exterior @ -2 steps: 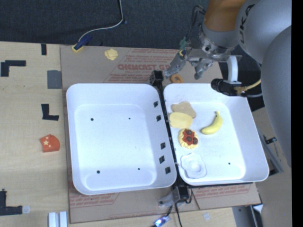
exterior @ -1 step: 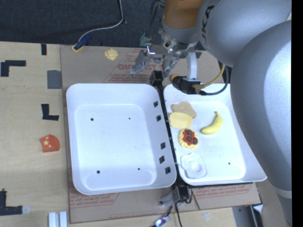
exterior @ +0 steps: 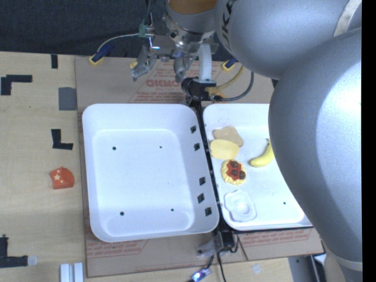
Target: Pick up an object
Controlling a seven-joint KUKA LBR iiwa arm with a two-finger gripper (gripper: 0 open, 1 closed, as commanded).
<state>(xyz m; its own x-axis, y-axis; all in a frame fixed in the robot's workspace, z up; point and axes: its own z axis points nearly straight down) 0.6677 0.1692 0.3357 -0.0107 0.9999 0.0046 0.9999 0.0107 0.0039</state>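
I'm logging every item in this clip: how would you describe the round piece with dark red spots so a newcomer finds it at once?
Start at the right bin of the two white ones. Along its left wall runs a column of small food pieces; the spotted piece is third from the top, below a plain yellow piece and above a white one. Only it carries dark red spots.

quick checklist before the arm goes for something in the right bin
1. Targets present in the right bin: ok. Banana, tan bread-like piece, yellow round piece, small pizza and a white piece lie there.
2. Pieces apart enough for a clean grasp: not ok for the bread-like piece, yellow piece and pizza, which touch in a column; the banana lies apart.
3. Pincer over a target: not ok, it sits above the cardboard beyond the bins' far edge.
4. Pincer fingers open: cannot tell.
5. Whole right bin in view: not ok, the arm covers its right part.
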